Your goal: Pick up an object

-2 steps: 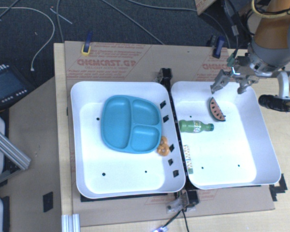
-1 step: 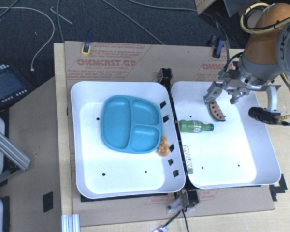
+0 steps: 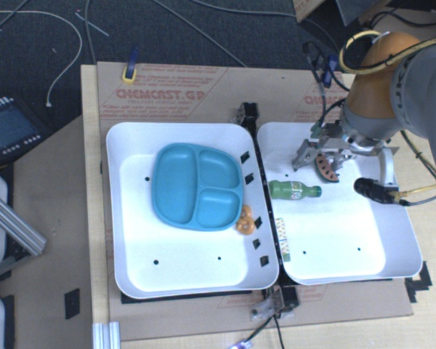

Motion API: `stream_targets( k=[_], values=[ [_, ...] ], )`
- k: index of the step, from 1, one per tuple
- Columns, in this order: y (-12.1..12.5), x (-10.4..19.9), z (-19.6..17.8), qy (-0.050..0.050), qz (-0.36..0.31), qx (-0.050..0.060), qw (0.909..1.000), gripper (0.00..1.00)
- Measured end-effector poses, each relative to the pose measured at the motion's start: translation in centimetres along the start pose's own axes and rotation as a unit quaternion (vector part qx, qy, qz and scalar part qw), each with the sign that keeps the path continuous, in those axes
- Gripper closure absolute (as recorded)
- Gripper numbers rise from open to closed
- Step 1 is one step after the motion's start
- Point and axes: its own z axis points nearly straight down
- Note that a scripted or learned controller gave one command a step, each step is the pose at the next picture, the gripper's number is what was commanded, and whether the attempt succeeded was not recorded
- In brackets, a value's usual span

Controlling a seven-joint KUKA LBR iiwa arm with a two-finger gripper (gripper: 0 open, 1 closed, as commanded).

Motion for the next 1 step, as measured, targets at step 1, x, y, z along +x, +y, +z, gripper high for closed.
stream_targets(
  k=[1],
  values=[
    [0.21,-0.08,-1.57,-0.001,0.001,-0.005,1.0000,1.00]
  ],
)
